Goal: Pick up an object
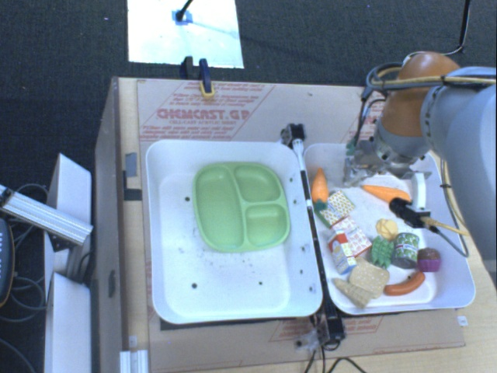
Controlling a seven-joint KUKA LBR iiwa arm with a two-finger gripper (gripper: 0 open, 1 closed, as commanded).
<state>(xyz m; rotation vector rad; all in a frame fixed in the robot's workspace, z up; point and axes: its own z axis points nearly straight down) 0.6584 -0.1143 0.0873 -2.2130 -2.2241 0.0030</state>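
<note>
Small toy foods [365,247] heaped in right bin [458,290], carrots, cans, crackers, sausage lying jumbled, touching

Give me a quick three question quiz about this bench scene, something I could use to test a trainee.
1. True or false: the green divided tray lies in the left bin.
2. Which lies closest to the gripper? A. the sausage B. the orange carrot C. the crackers
3. Fill in: the toy food is heaped in the ___ bin.

Key: 1 true; 2 B; 3 right.
</note>
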